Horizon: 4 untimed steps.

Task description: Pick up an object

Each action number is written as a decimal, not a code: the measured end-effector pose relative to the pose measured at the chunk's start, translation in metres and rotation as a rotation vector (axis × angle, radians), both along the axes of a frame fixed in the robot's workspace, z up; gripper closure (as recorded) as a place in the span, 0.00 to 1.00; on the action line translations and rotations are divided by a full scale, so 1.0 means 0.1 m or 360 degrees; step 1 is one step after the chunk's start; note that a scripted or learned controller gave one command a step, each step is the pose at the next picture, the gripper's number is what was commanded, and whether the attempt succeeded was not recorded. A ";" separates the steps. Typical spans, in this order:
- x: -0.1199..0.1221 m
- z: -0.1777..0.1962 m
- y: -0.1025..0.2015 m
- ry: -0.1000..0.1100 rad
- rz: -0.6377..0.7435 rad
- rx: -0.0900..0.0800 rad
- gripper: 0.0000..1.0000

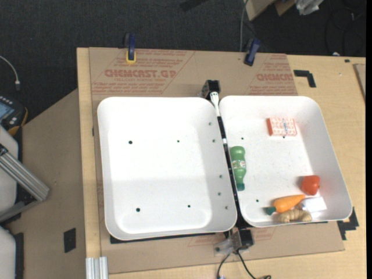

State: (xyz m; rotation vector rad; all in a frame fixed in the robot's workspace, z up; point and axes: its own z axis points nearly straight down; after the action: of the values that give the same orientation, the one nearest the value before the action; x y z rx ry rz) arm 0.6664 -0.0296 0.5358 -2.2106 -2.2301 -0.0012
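Note:
The right bin holds several small objects. A green bottle lies along its left wall. A pink and white card box rests near the back. At the front right sit a red pepper-like piece, an orange carrot, a tan knobbly piece and a small white block, all close together.
The left bin sits beside the right one, their rims meeting at a black divider strip. Both rest on a brown cardboard sheet held by two blue clamps at the back edge.

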 end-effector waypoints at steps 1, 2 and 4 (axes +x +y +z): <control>0.00 -0.01 0.95 -0.0004 0.0002 0.0001 1.00; 0.00 0.00 0.34 0.0000 -0.0019 -0.0004 1.00; 0.00 0.00 0.56 -0.0001 0.0000 0.0001 1.00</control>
State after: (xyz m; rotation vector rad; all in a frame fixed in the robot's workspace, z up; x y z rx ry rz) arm 0.6662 0.0268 0.5355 -2.2111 -2.2300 -0.0027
